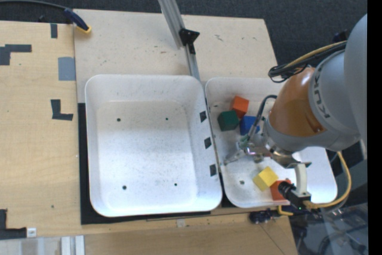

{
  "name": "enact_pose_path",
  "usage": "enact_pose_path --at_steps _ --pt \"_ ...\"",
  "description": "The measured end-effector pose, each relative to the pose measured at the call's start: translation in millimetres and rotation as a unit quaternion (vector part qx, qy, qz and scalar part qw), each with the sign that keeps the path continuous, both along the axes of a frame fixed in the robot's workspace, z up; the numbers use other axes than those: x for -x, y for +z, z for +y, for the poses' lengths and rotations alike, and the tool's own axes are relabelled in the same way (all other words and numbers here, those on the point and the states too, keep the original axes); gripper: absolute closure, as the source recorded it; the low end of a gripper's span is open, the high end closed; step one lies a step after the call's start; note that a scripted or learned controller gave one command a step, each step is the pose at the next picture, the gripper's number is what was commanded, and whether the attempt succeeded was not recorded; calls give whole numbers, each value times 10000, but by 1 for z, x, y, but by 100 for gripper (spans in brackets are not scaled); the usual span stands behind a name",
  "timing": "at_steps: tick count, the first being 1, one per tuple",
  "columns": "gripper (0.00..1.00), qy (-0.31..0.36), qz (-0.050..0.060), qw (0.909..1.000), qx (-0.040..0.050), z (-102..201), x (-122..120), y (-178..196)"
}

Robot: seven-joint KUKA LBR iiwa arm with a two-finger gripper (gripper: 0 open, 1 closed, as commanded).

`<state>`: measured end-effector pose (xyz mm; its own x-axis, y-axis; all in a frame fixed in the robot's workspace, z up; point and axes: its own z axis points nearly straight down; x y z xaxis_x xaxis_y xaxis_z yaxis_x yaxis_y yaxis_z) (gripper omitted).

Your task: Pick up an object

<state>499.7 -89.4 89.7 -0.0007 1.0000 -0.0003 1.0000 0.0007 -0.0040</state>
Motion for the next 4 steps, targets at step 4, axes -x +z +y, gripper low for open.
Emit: enact_pose_path --at_steps 4 --pt "100 4 -43 10000 6 -5 -9 153"
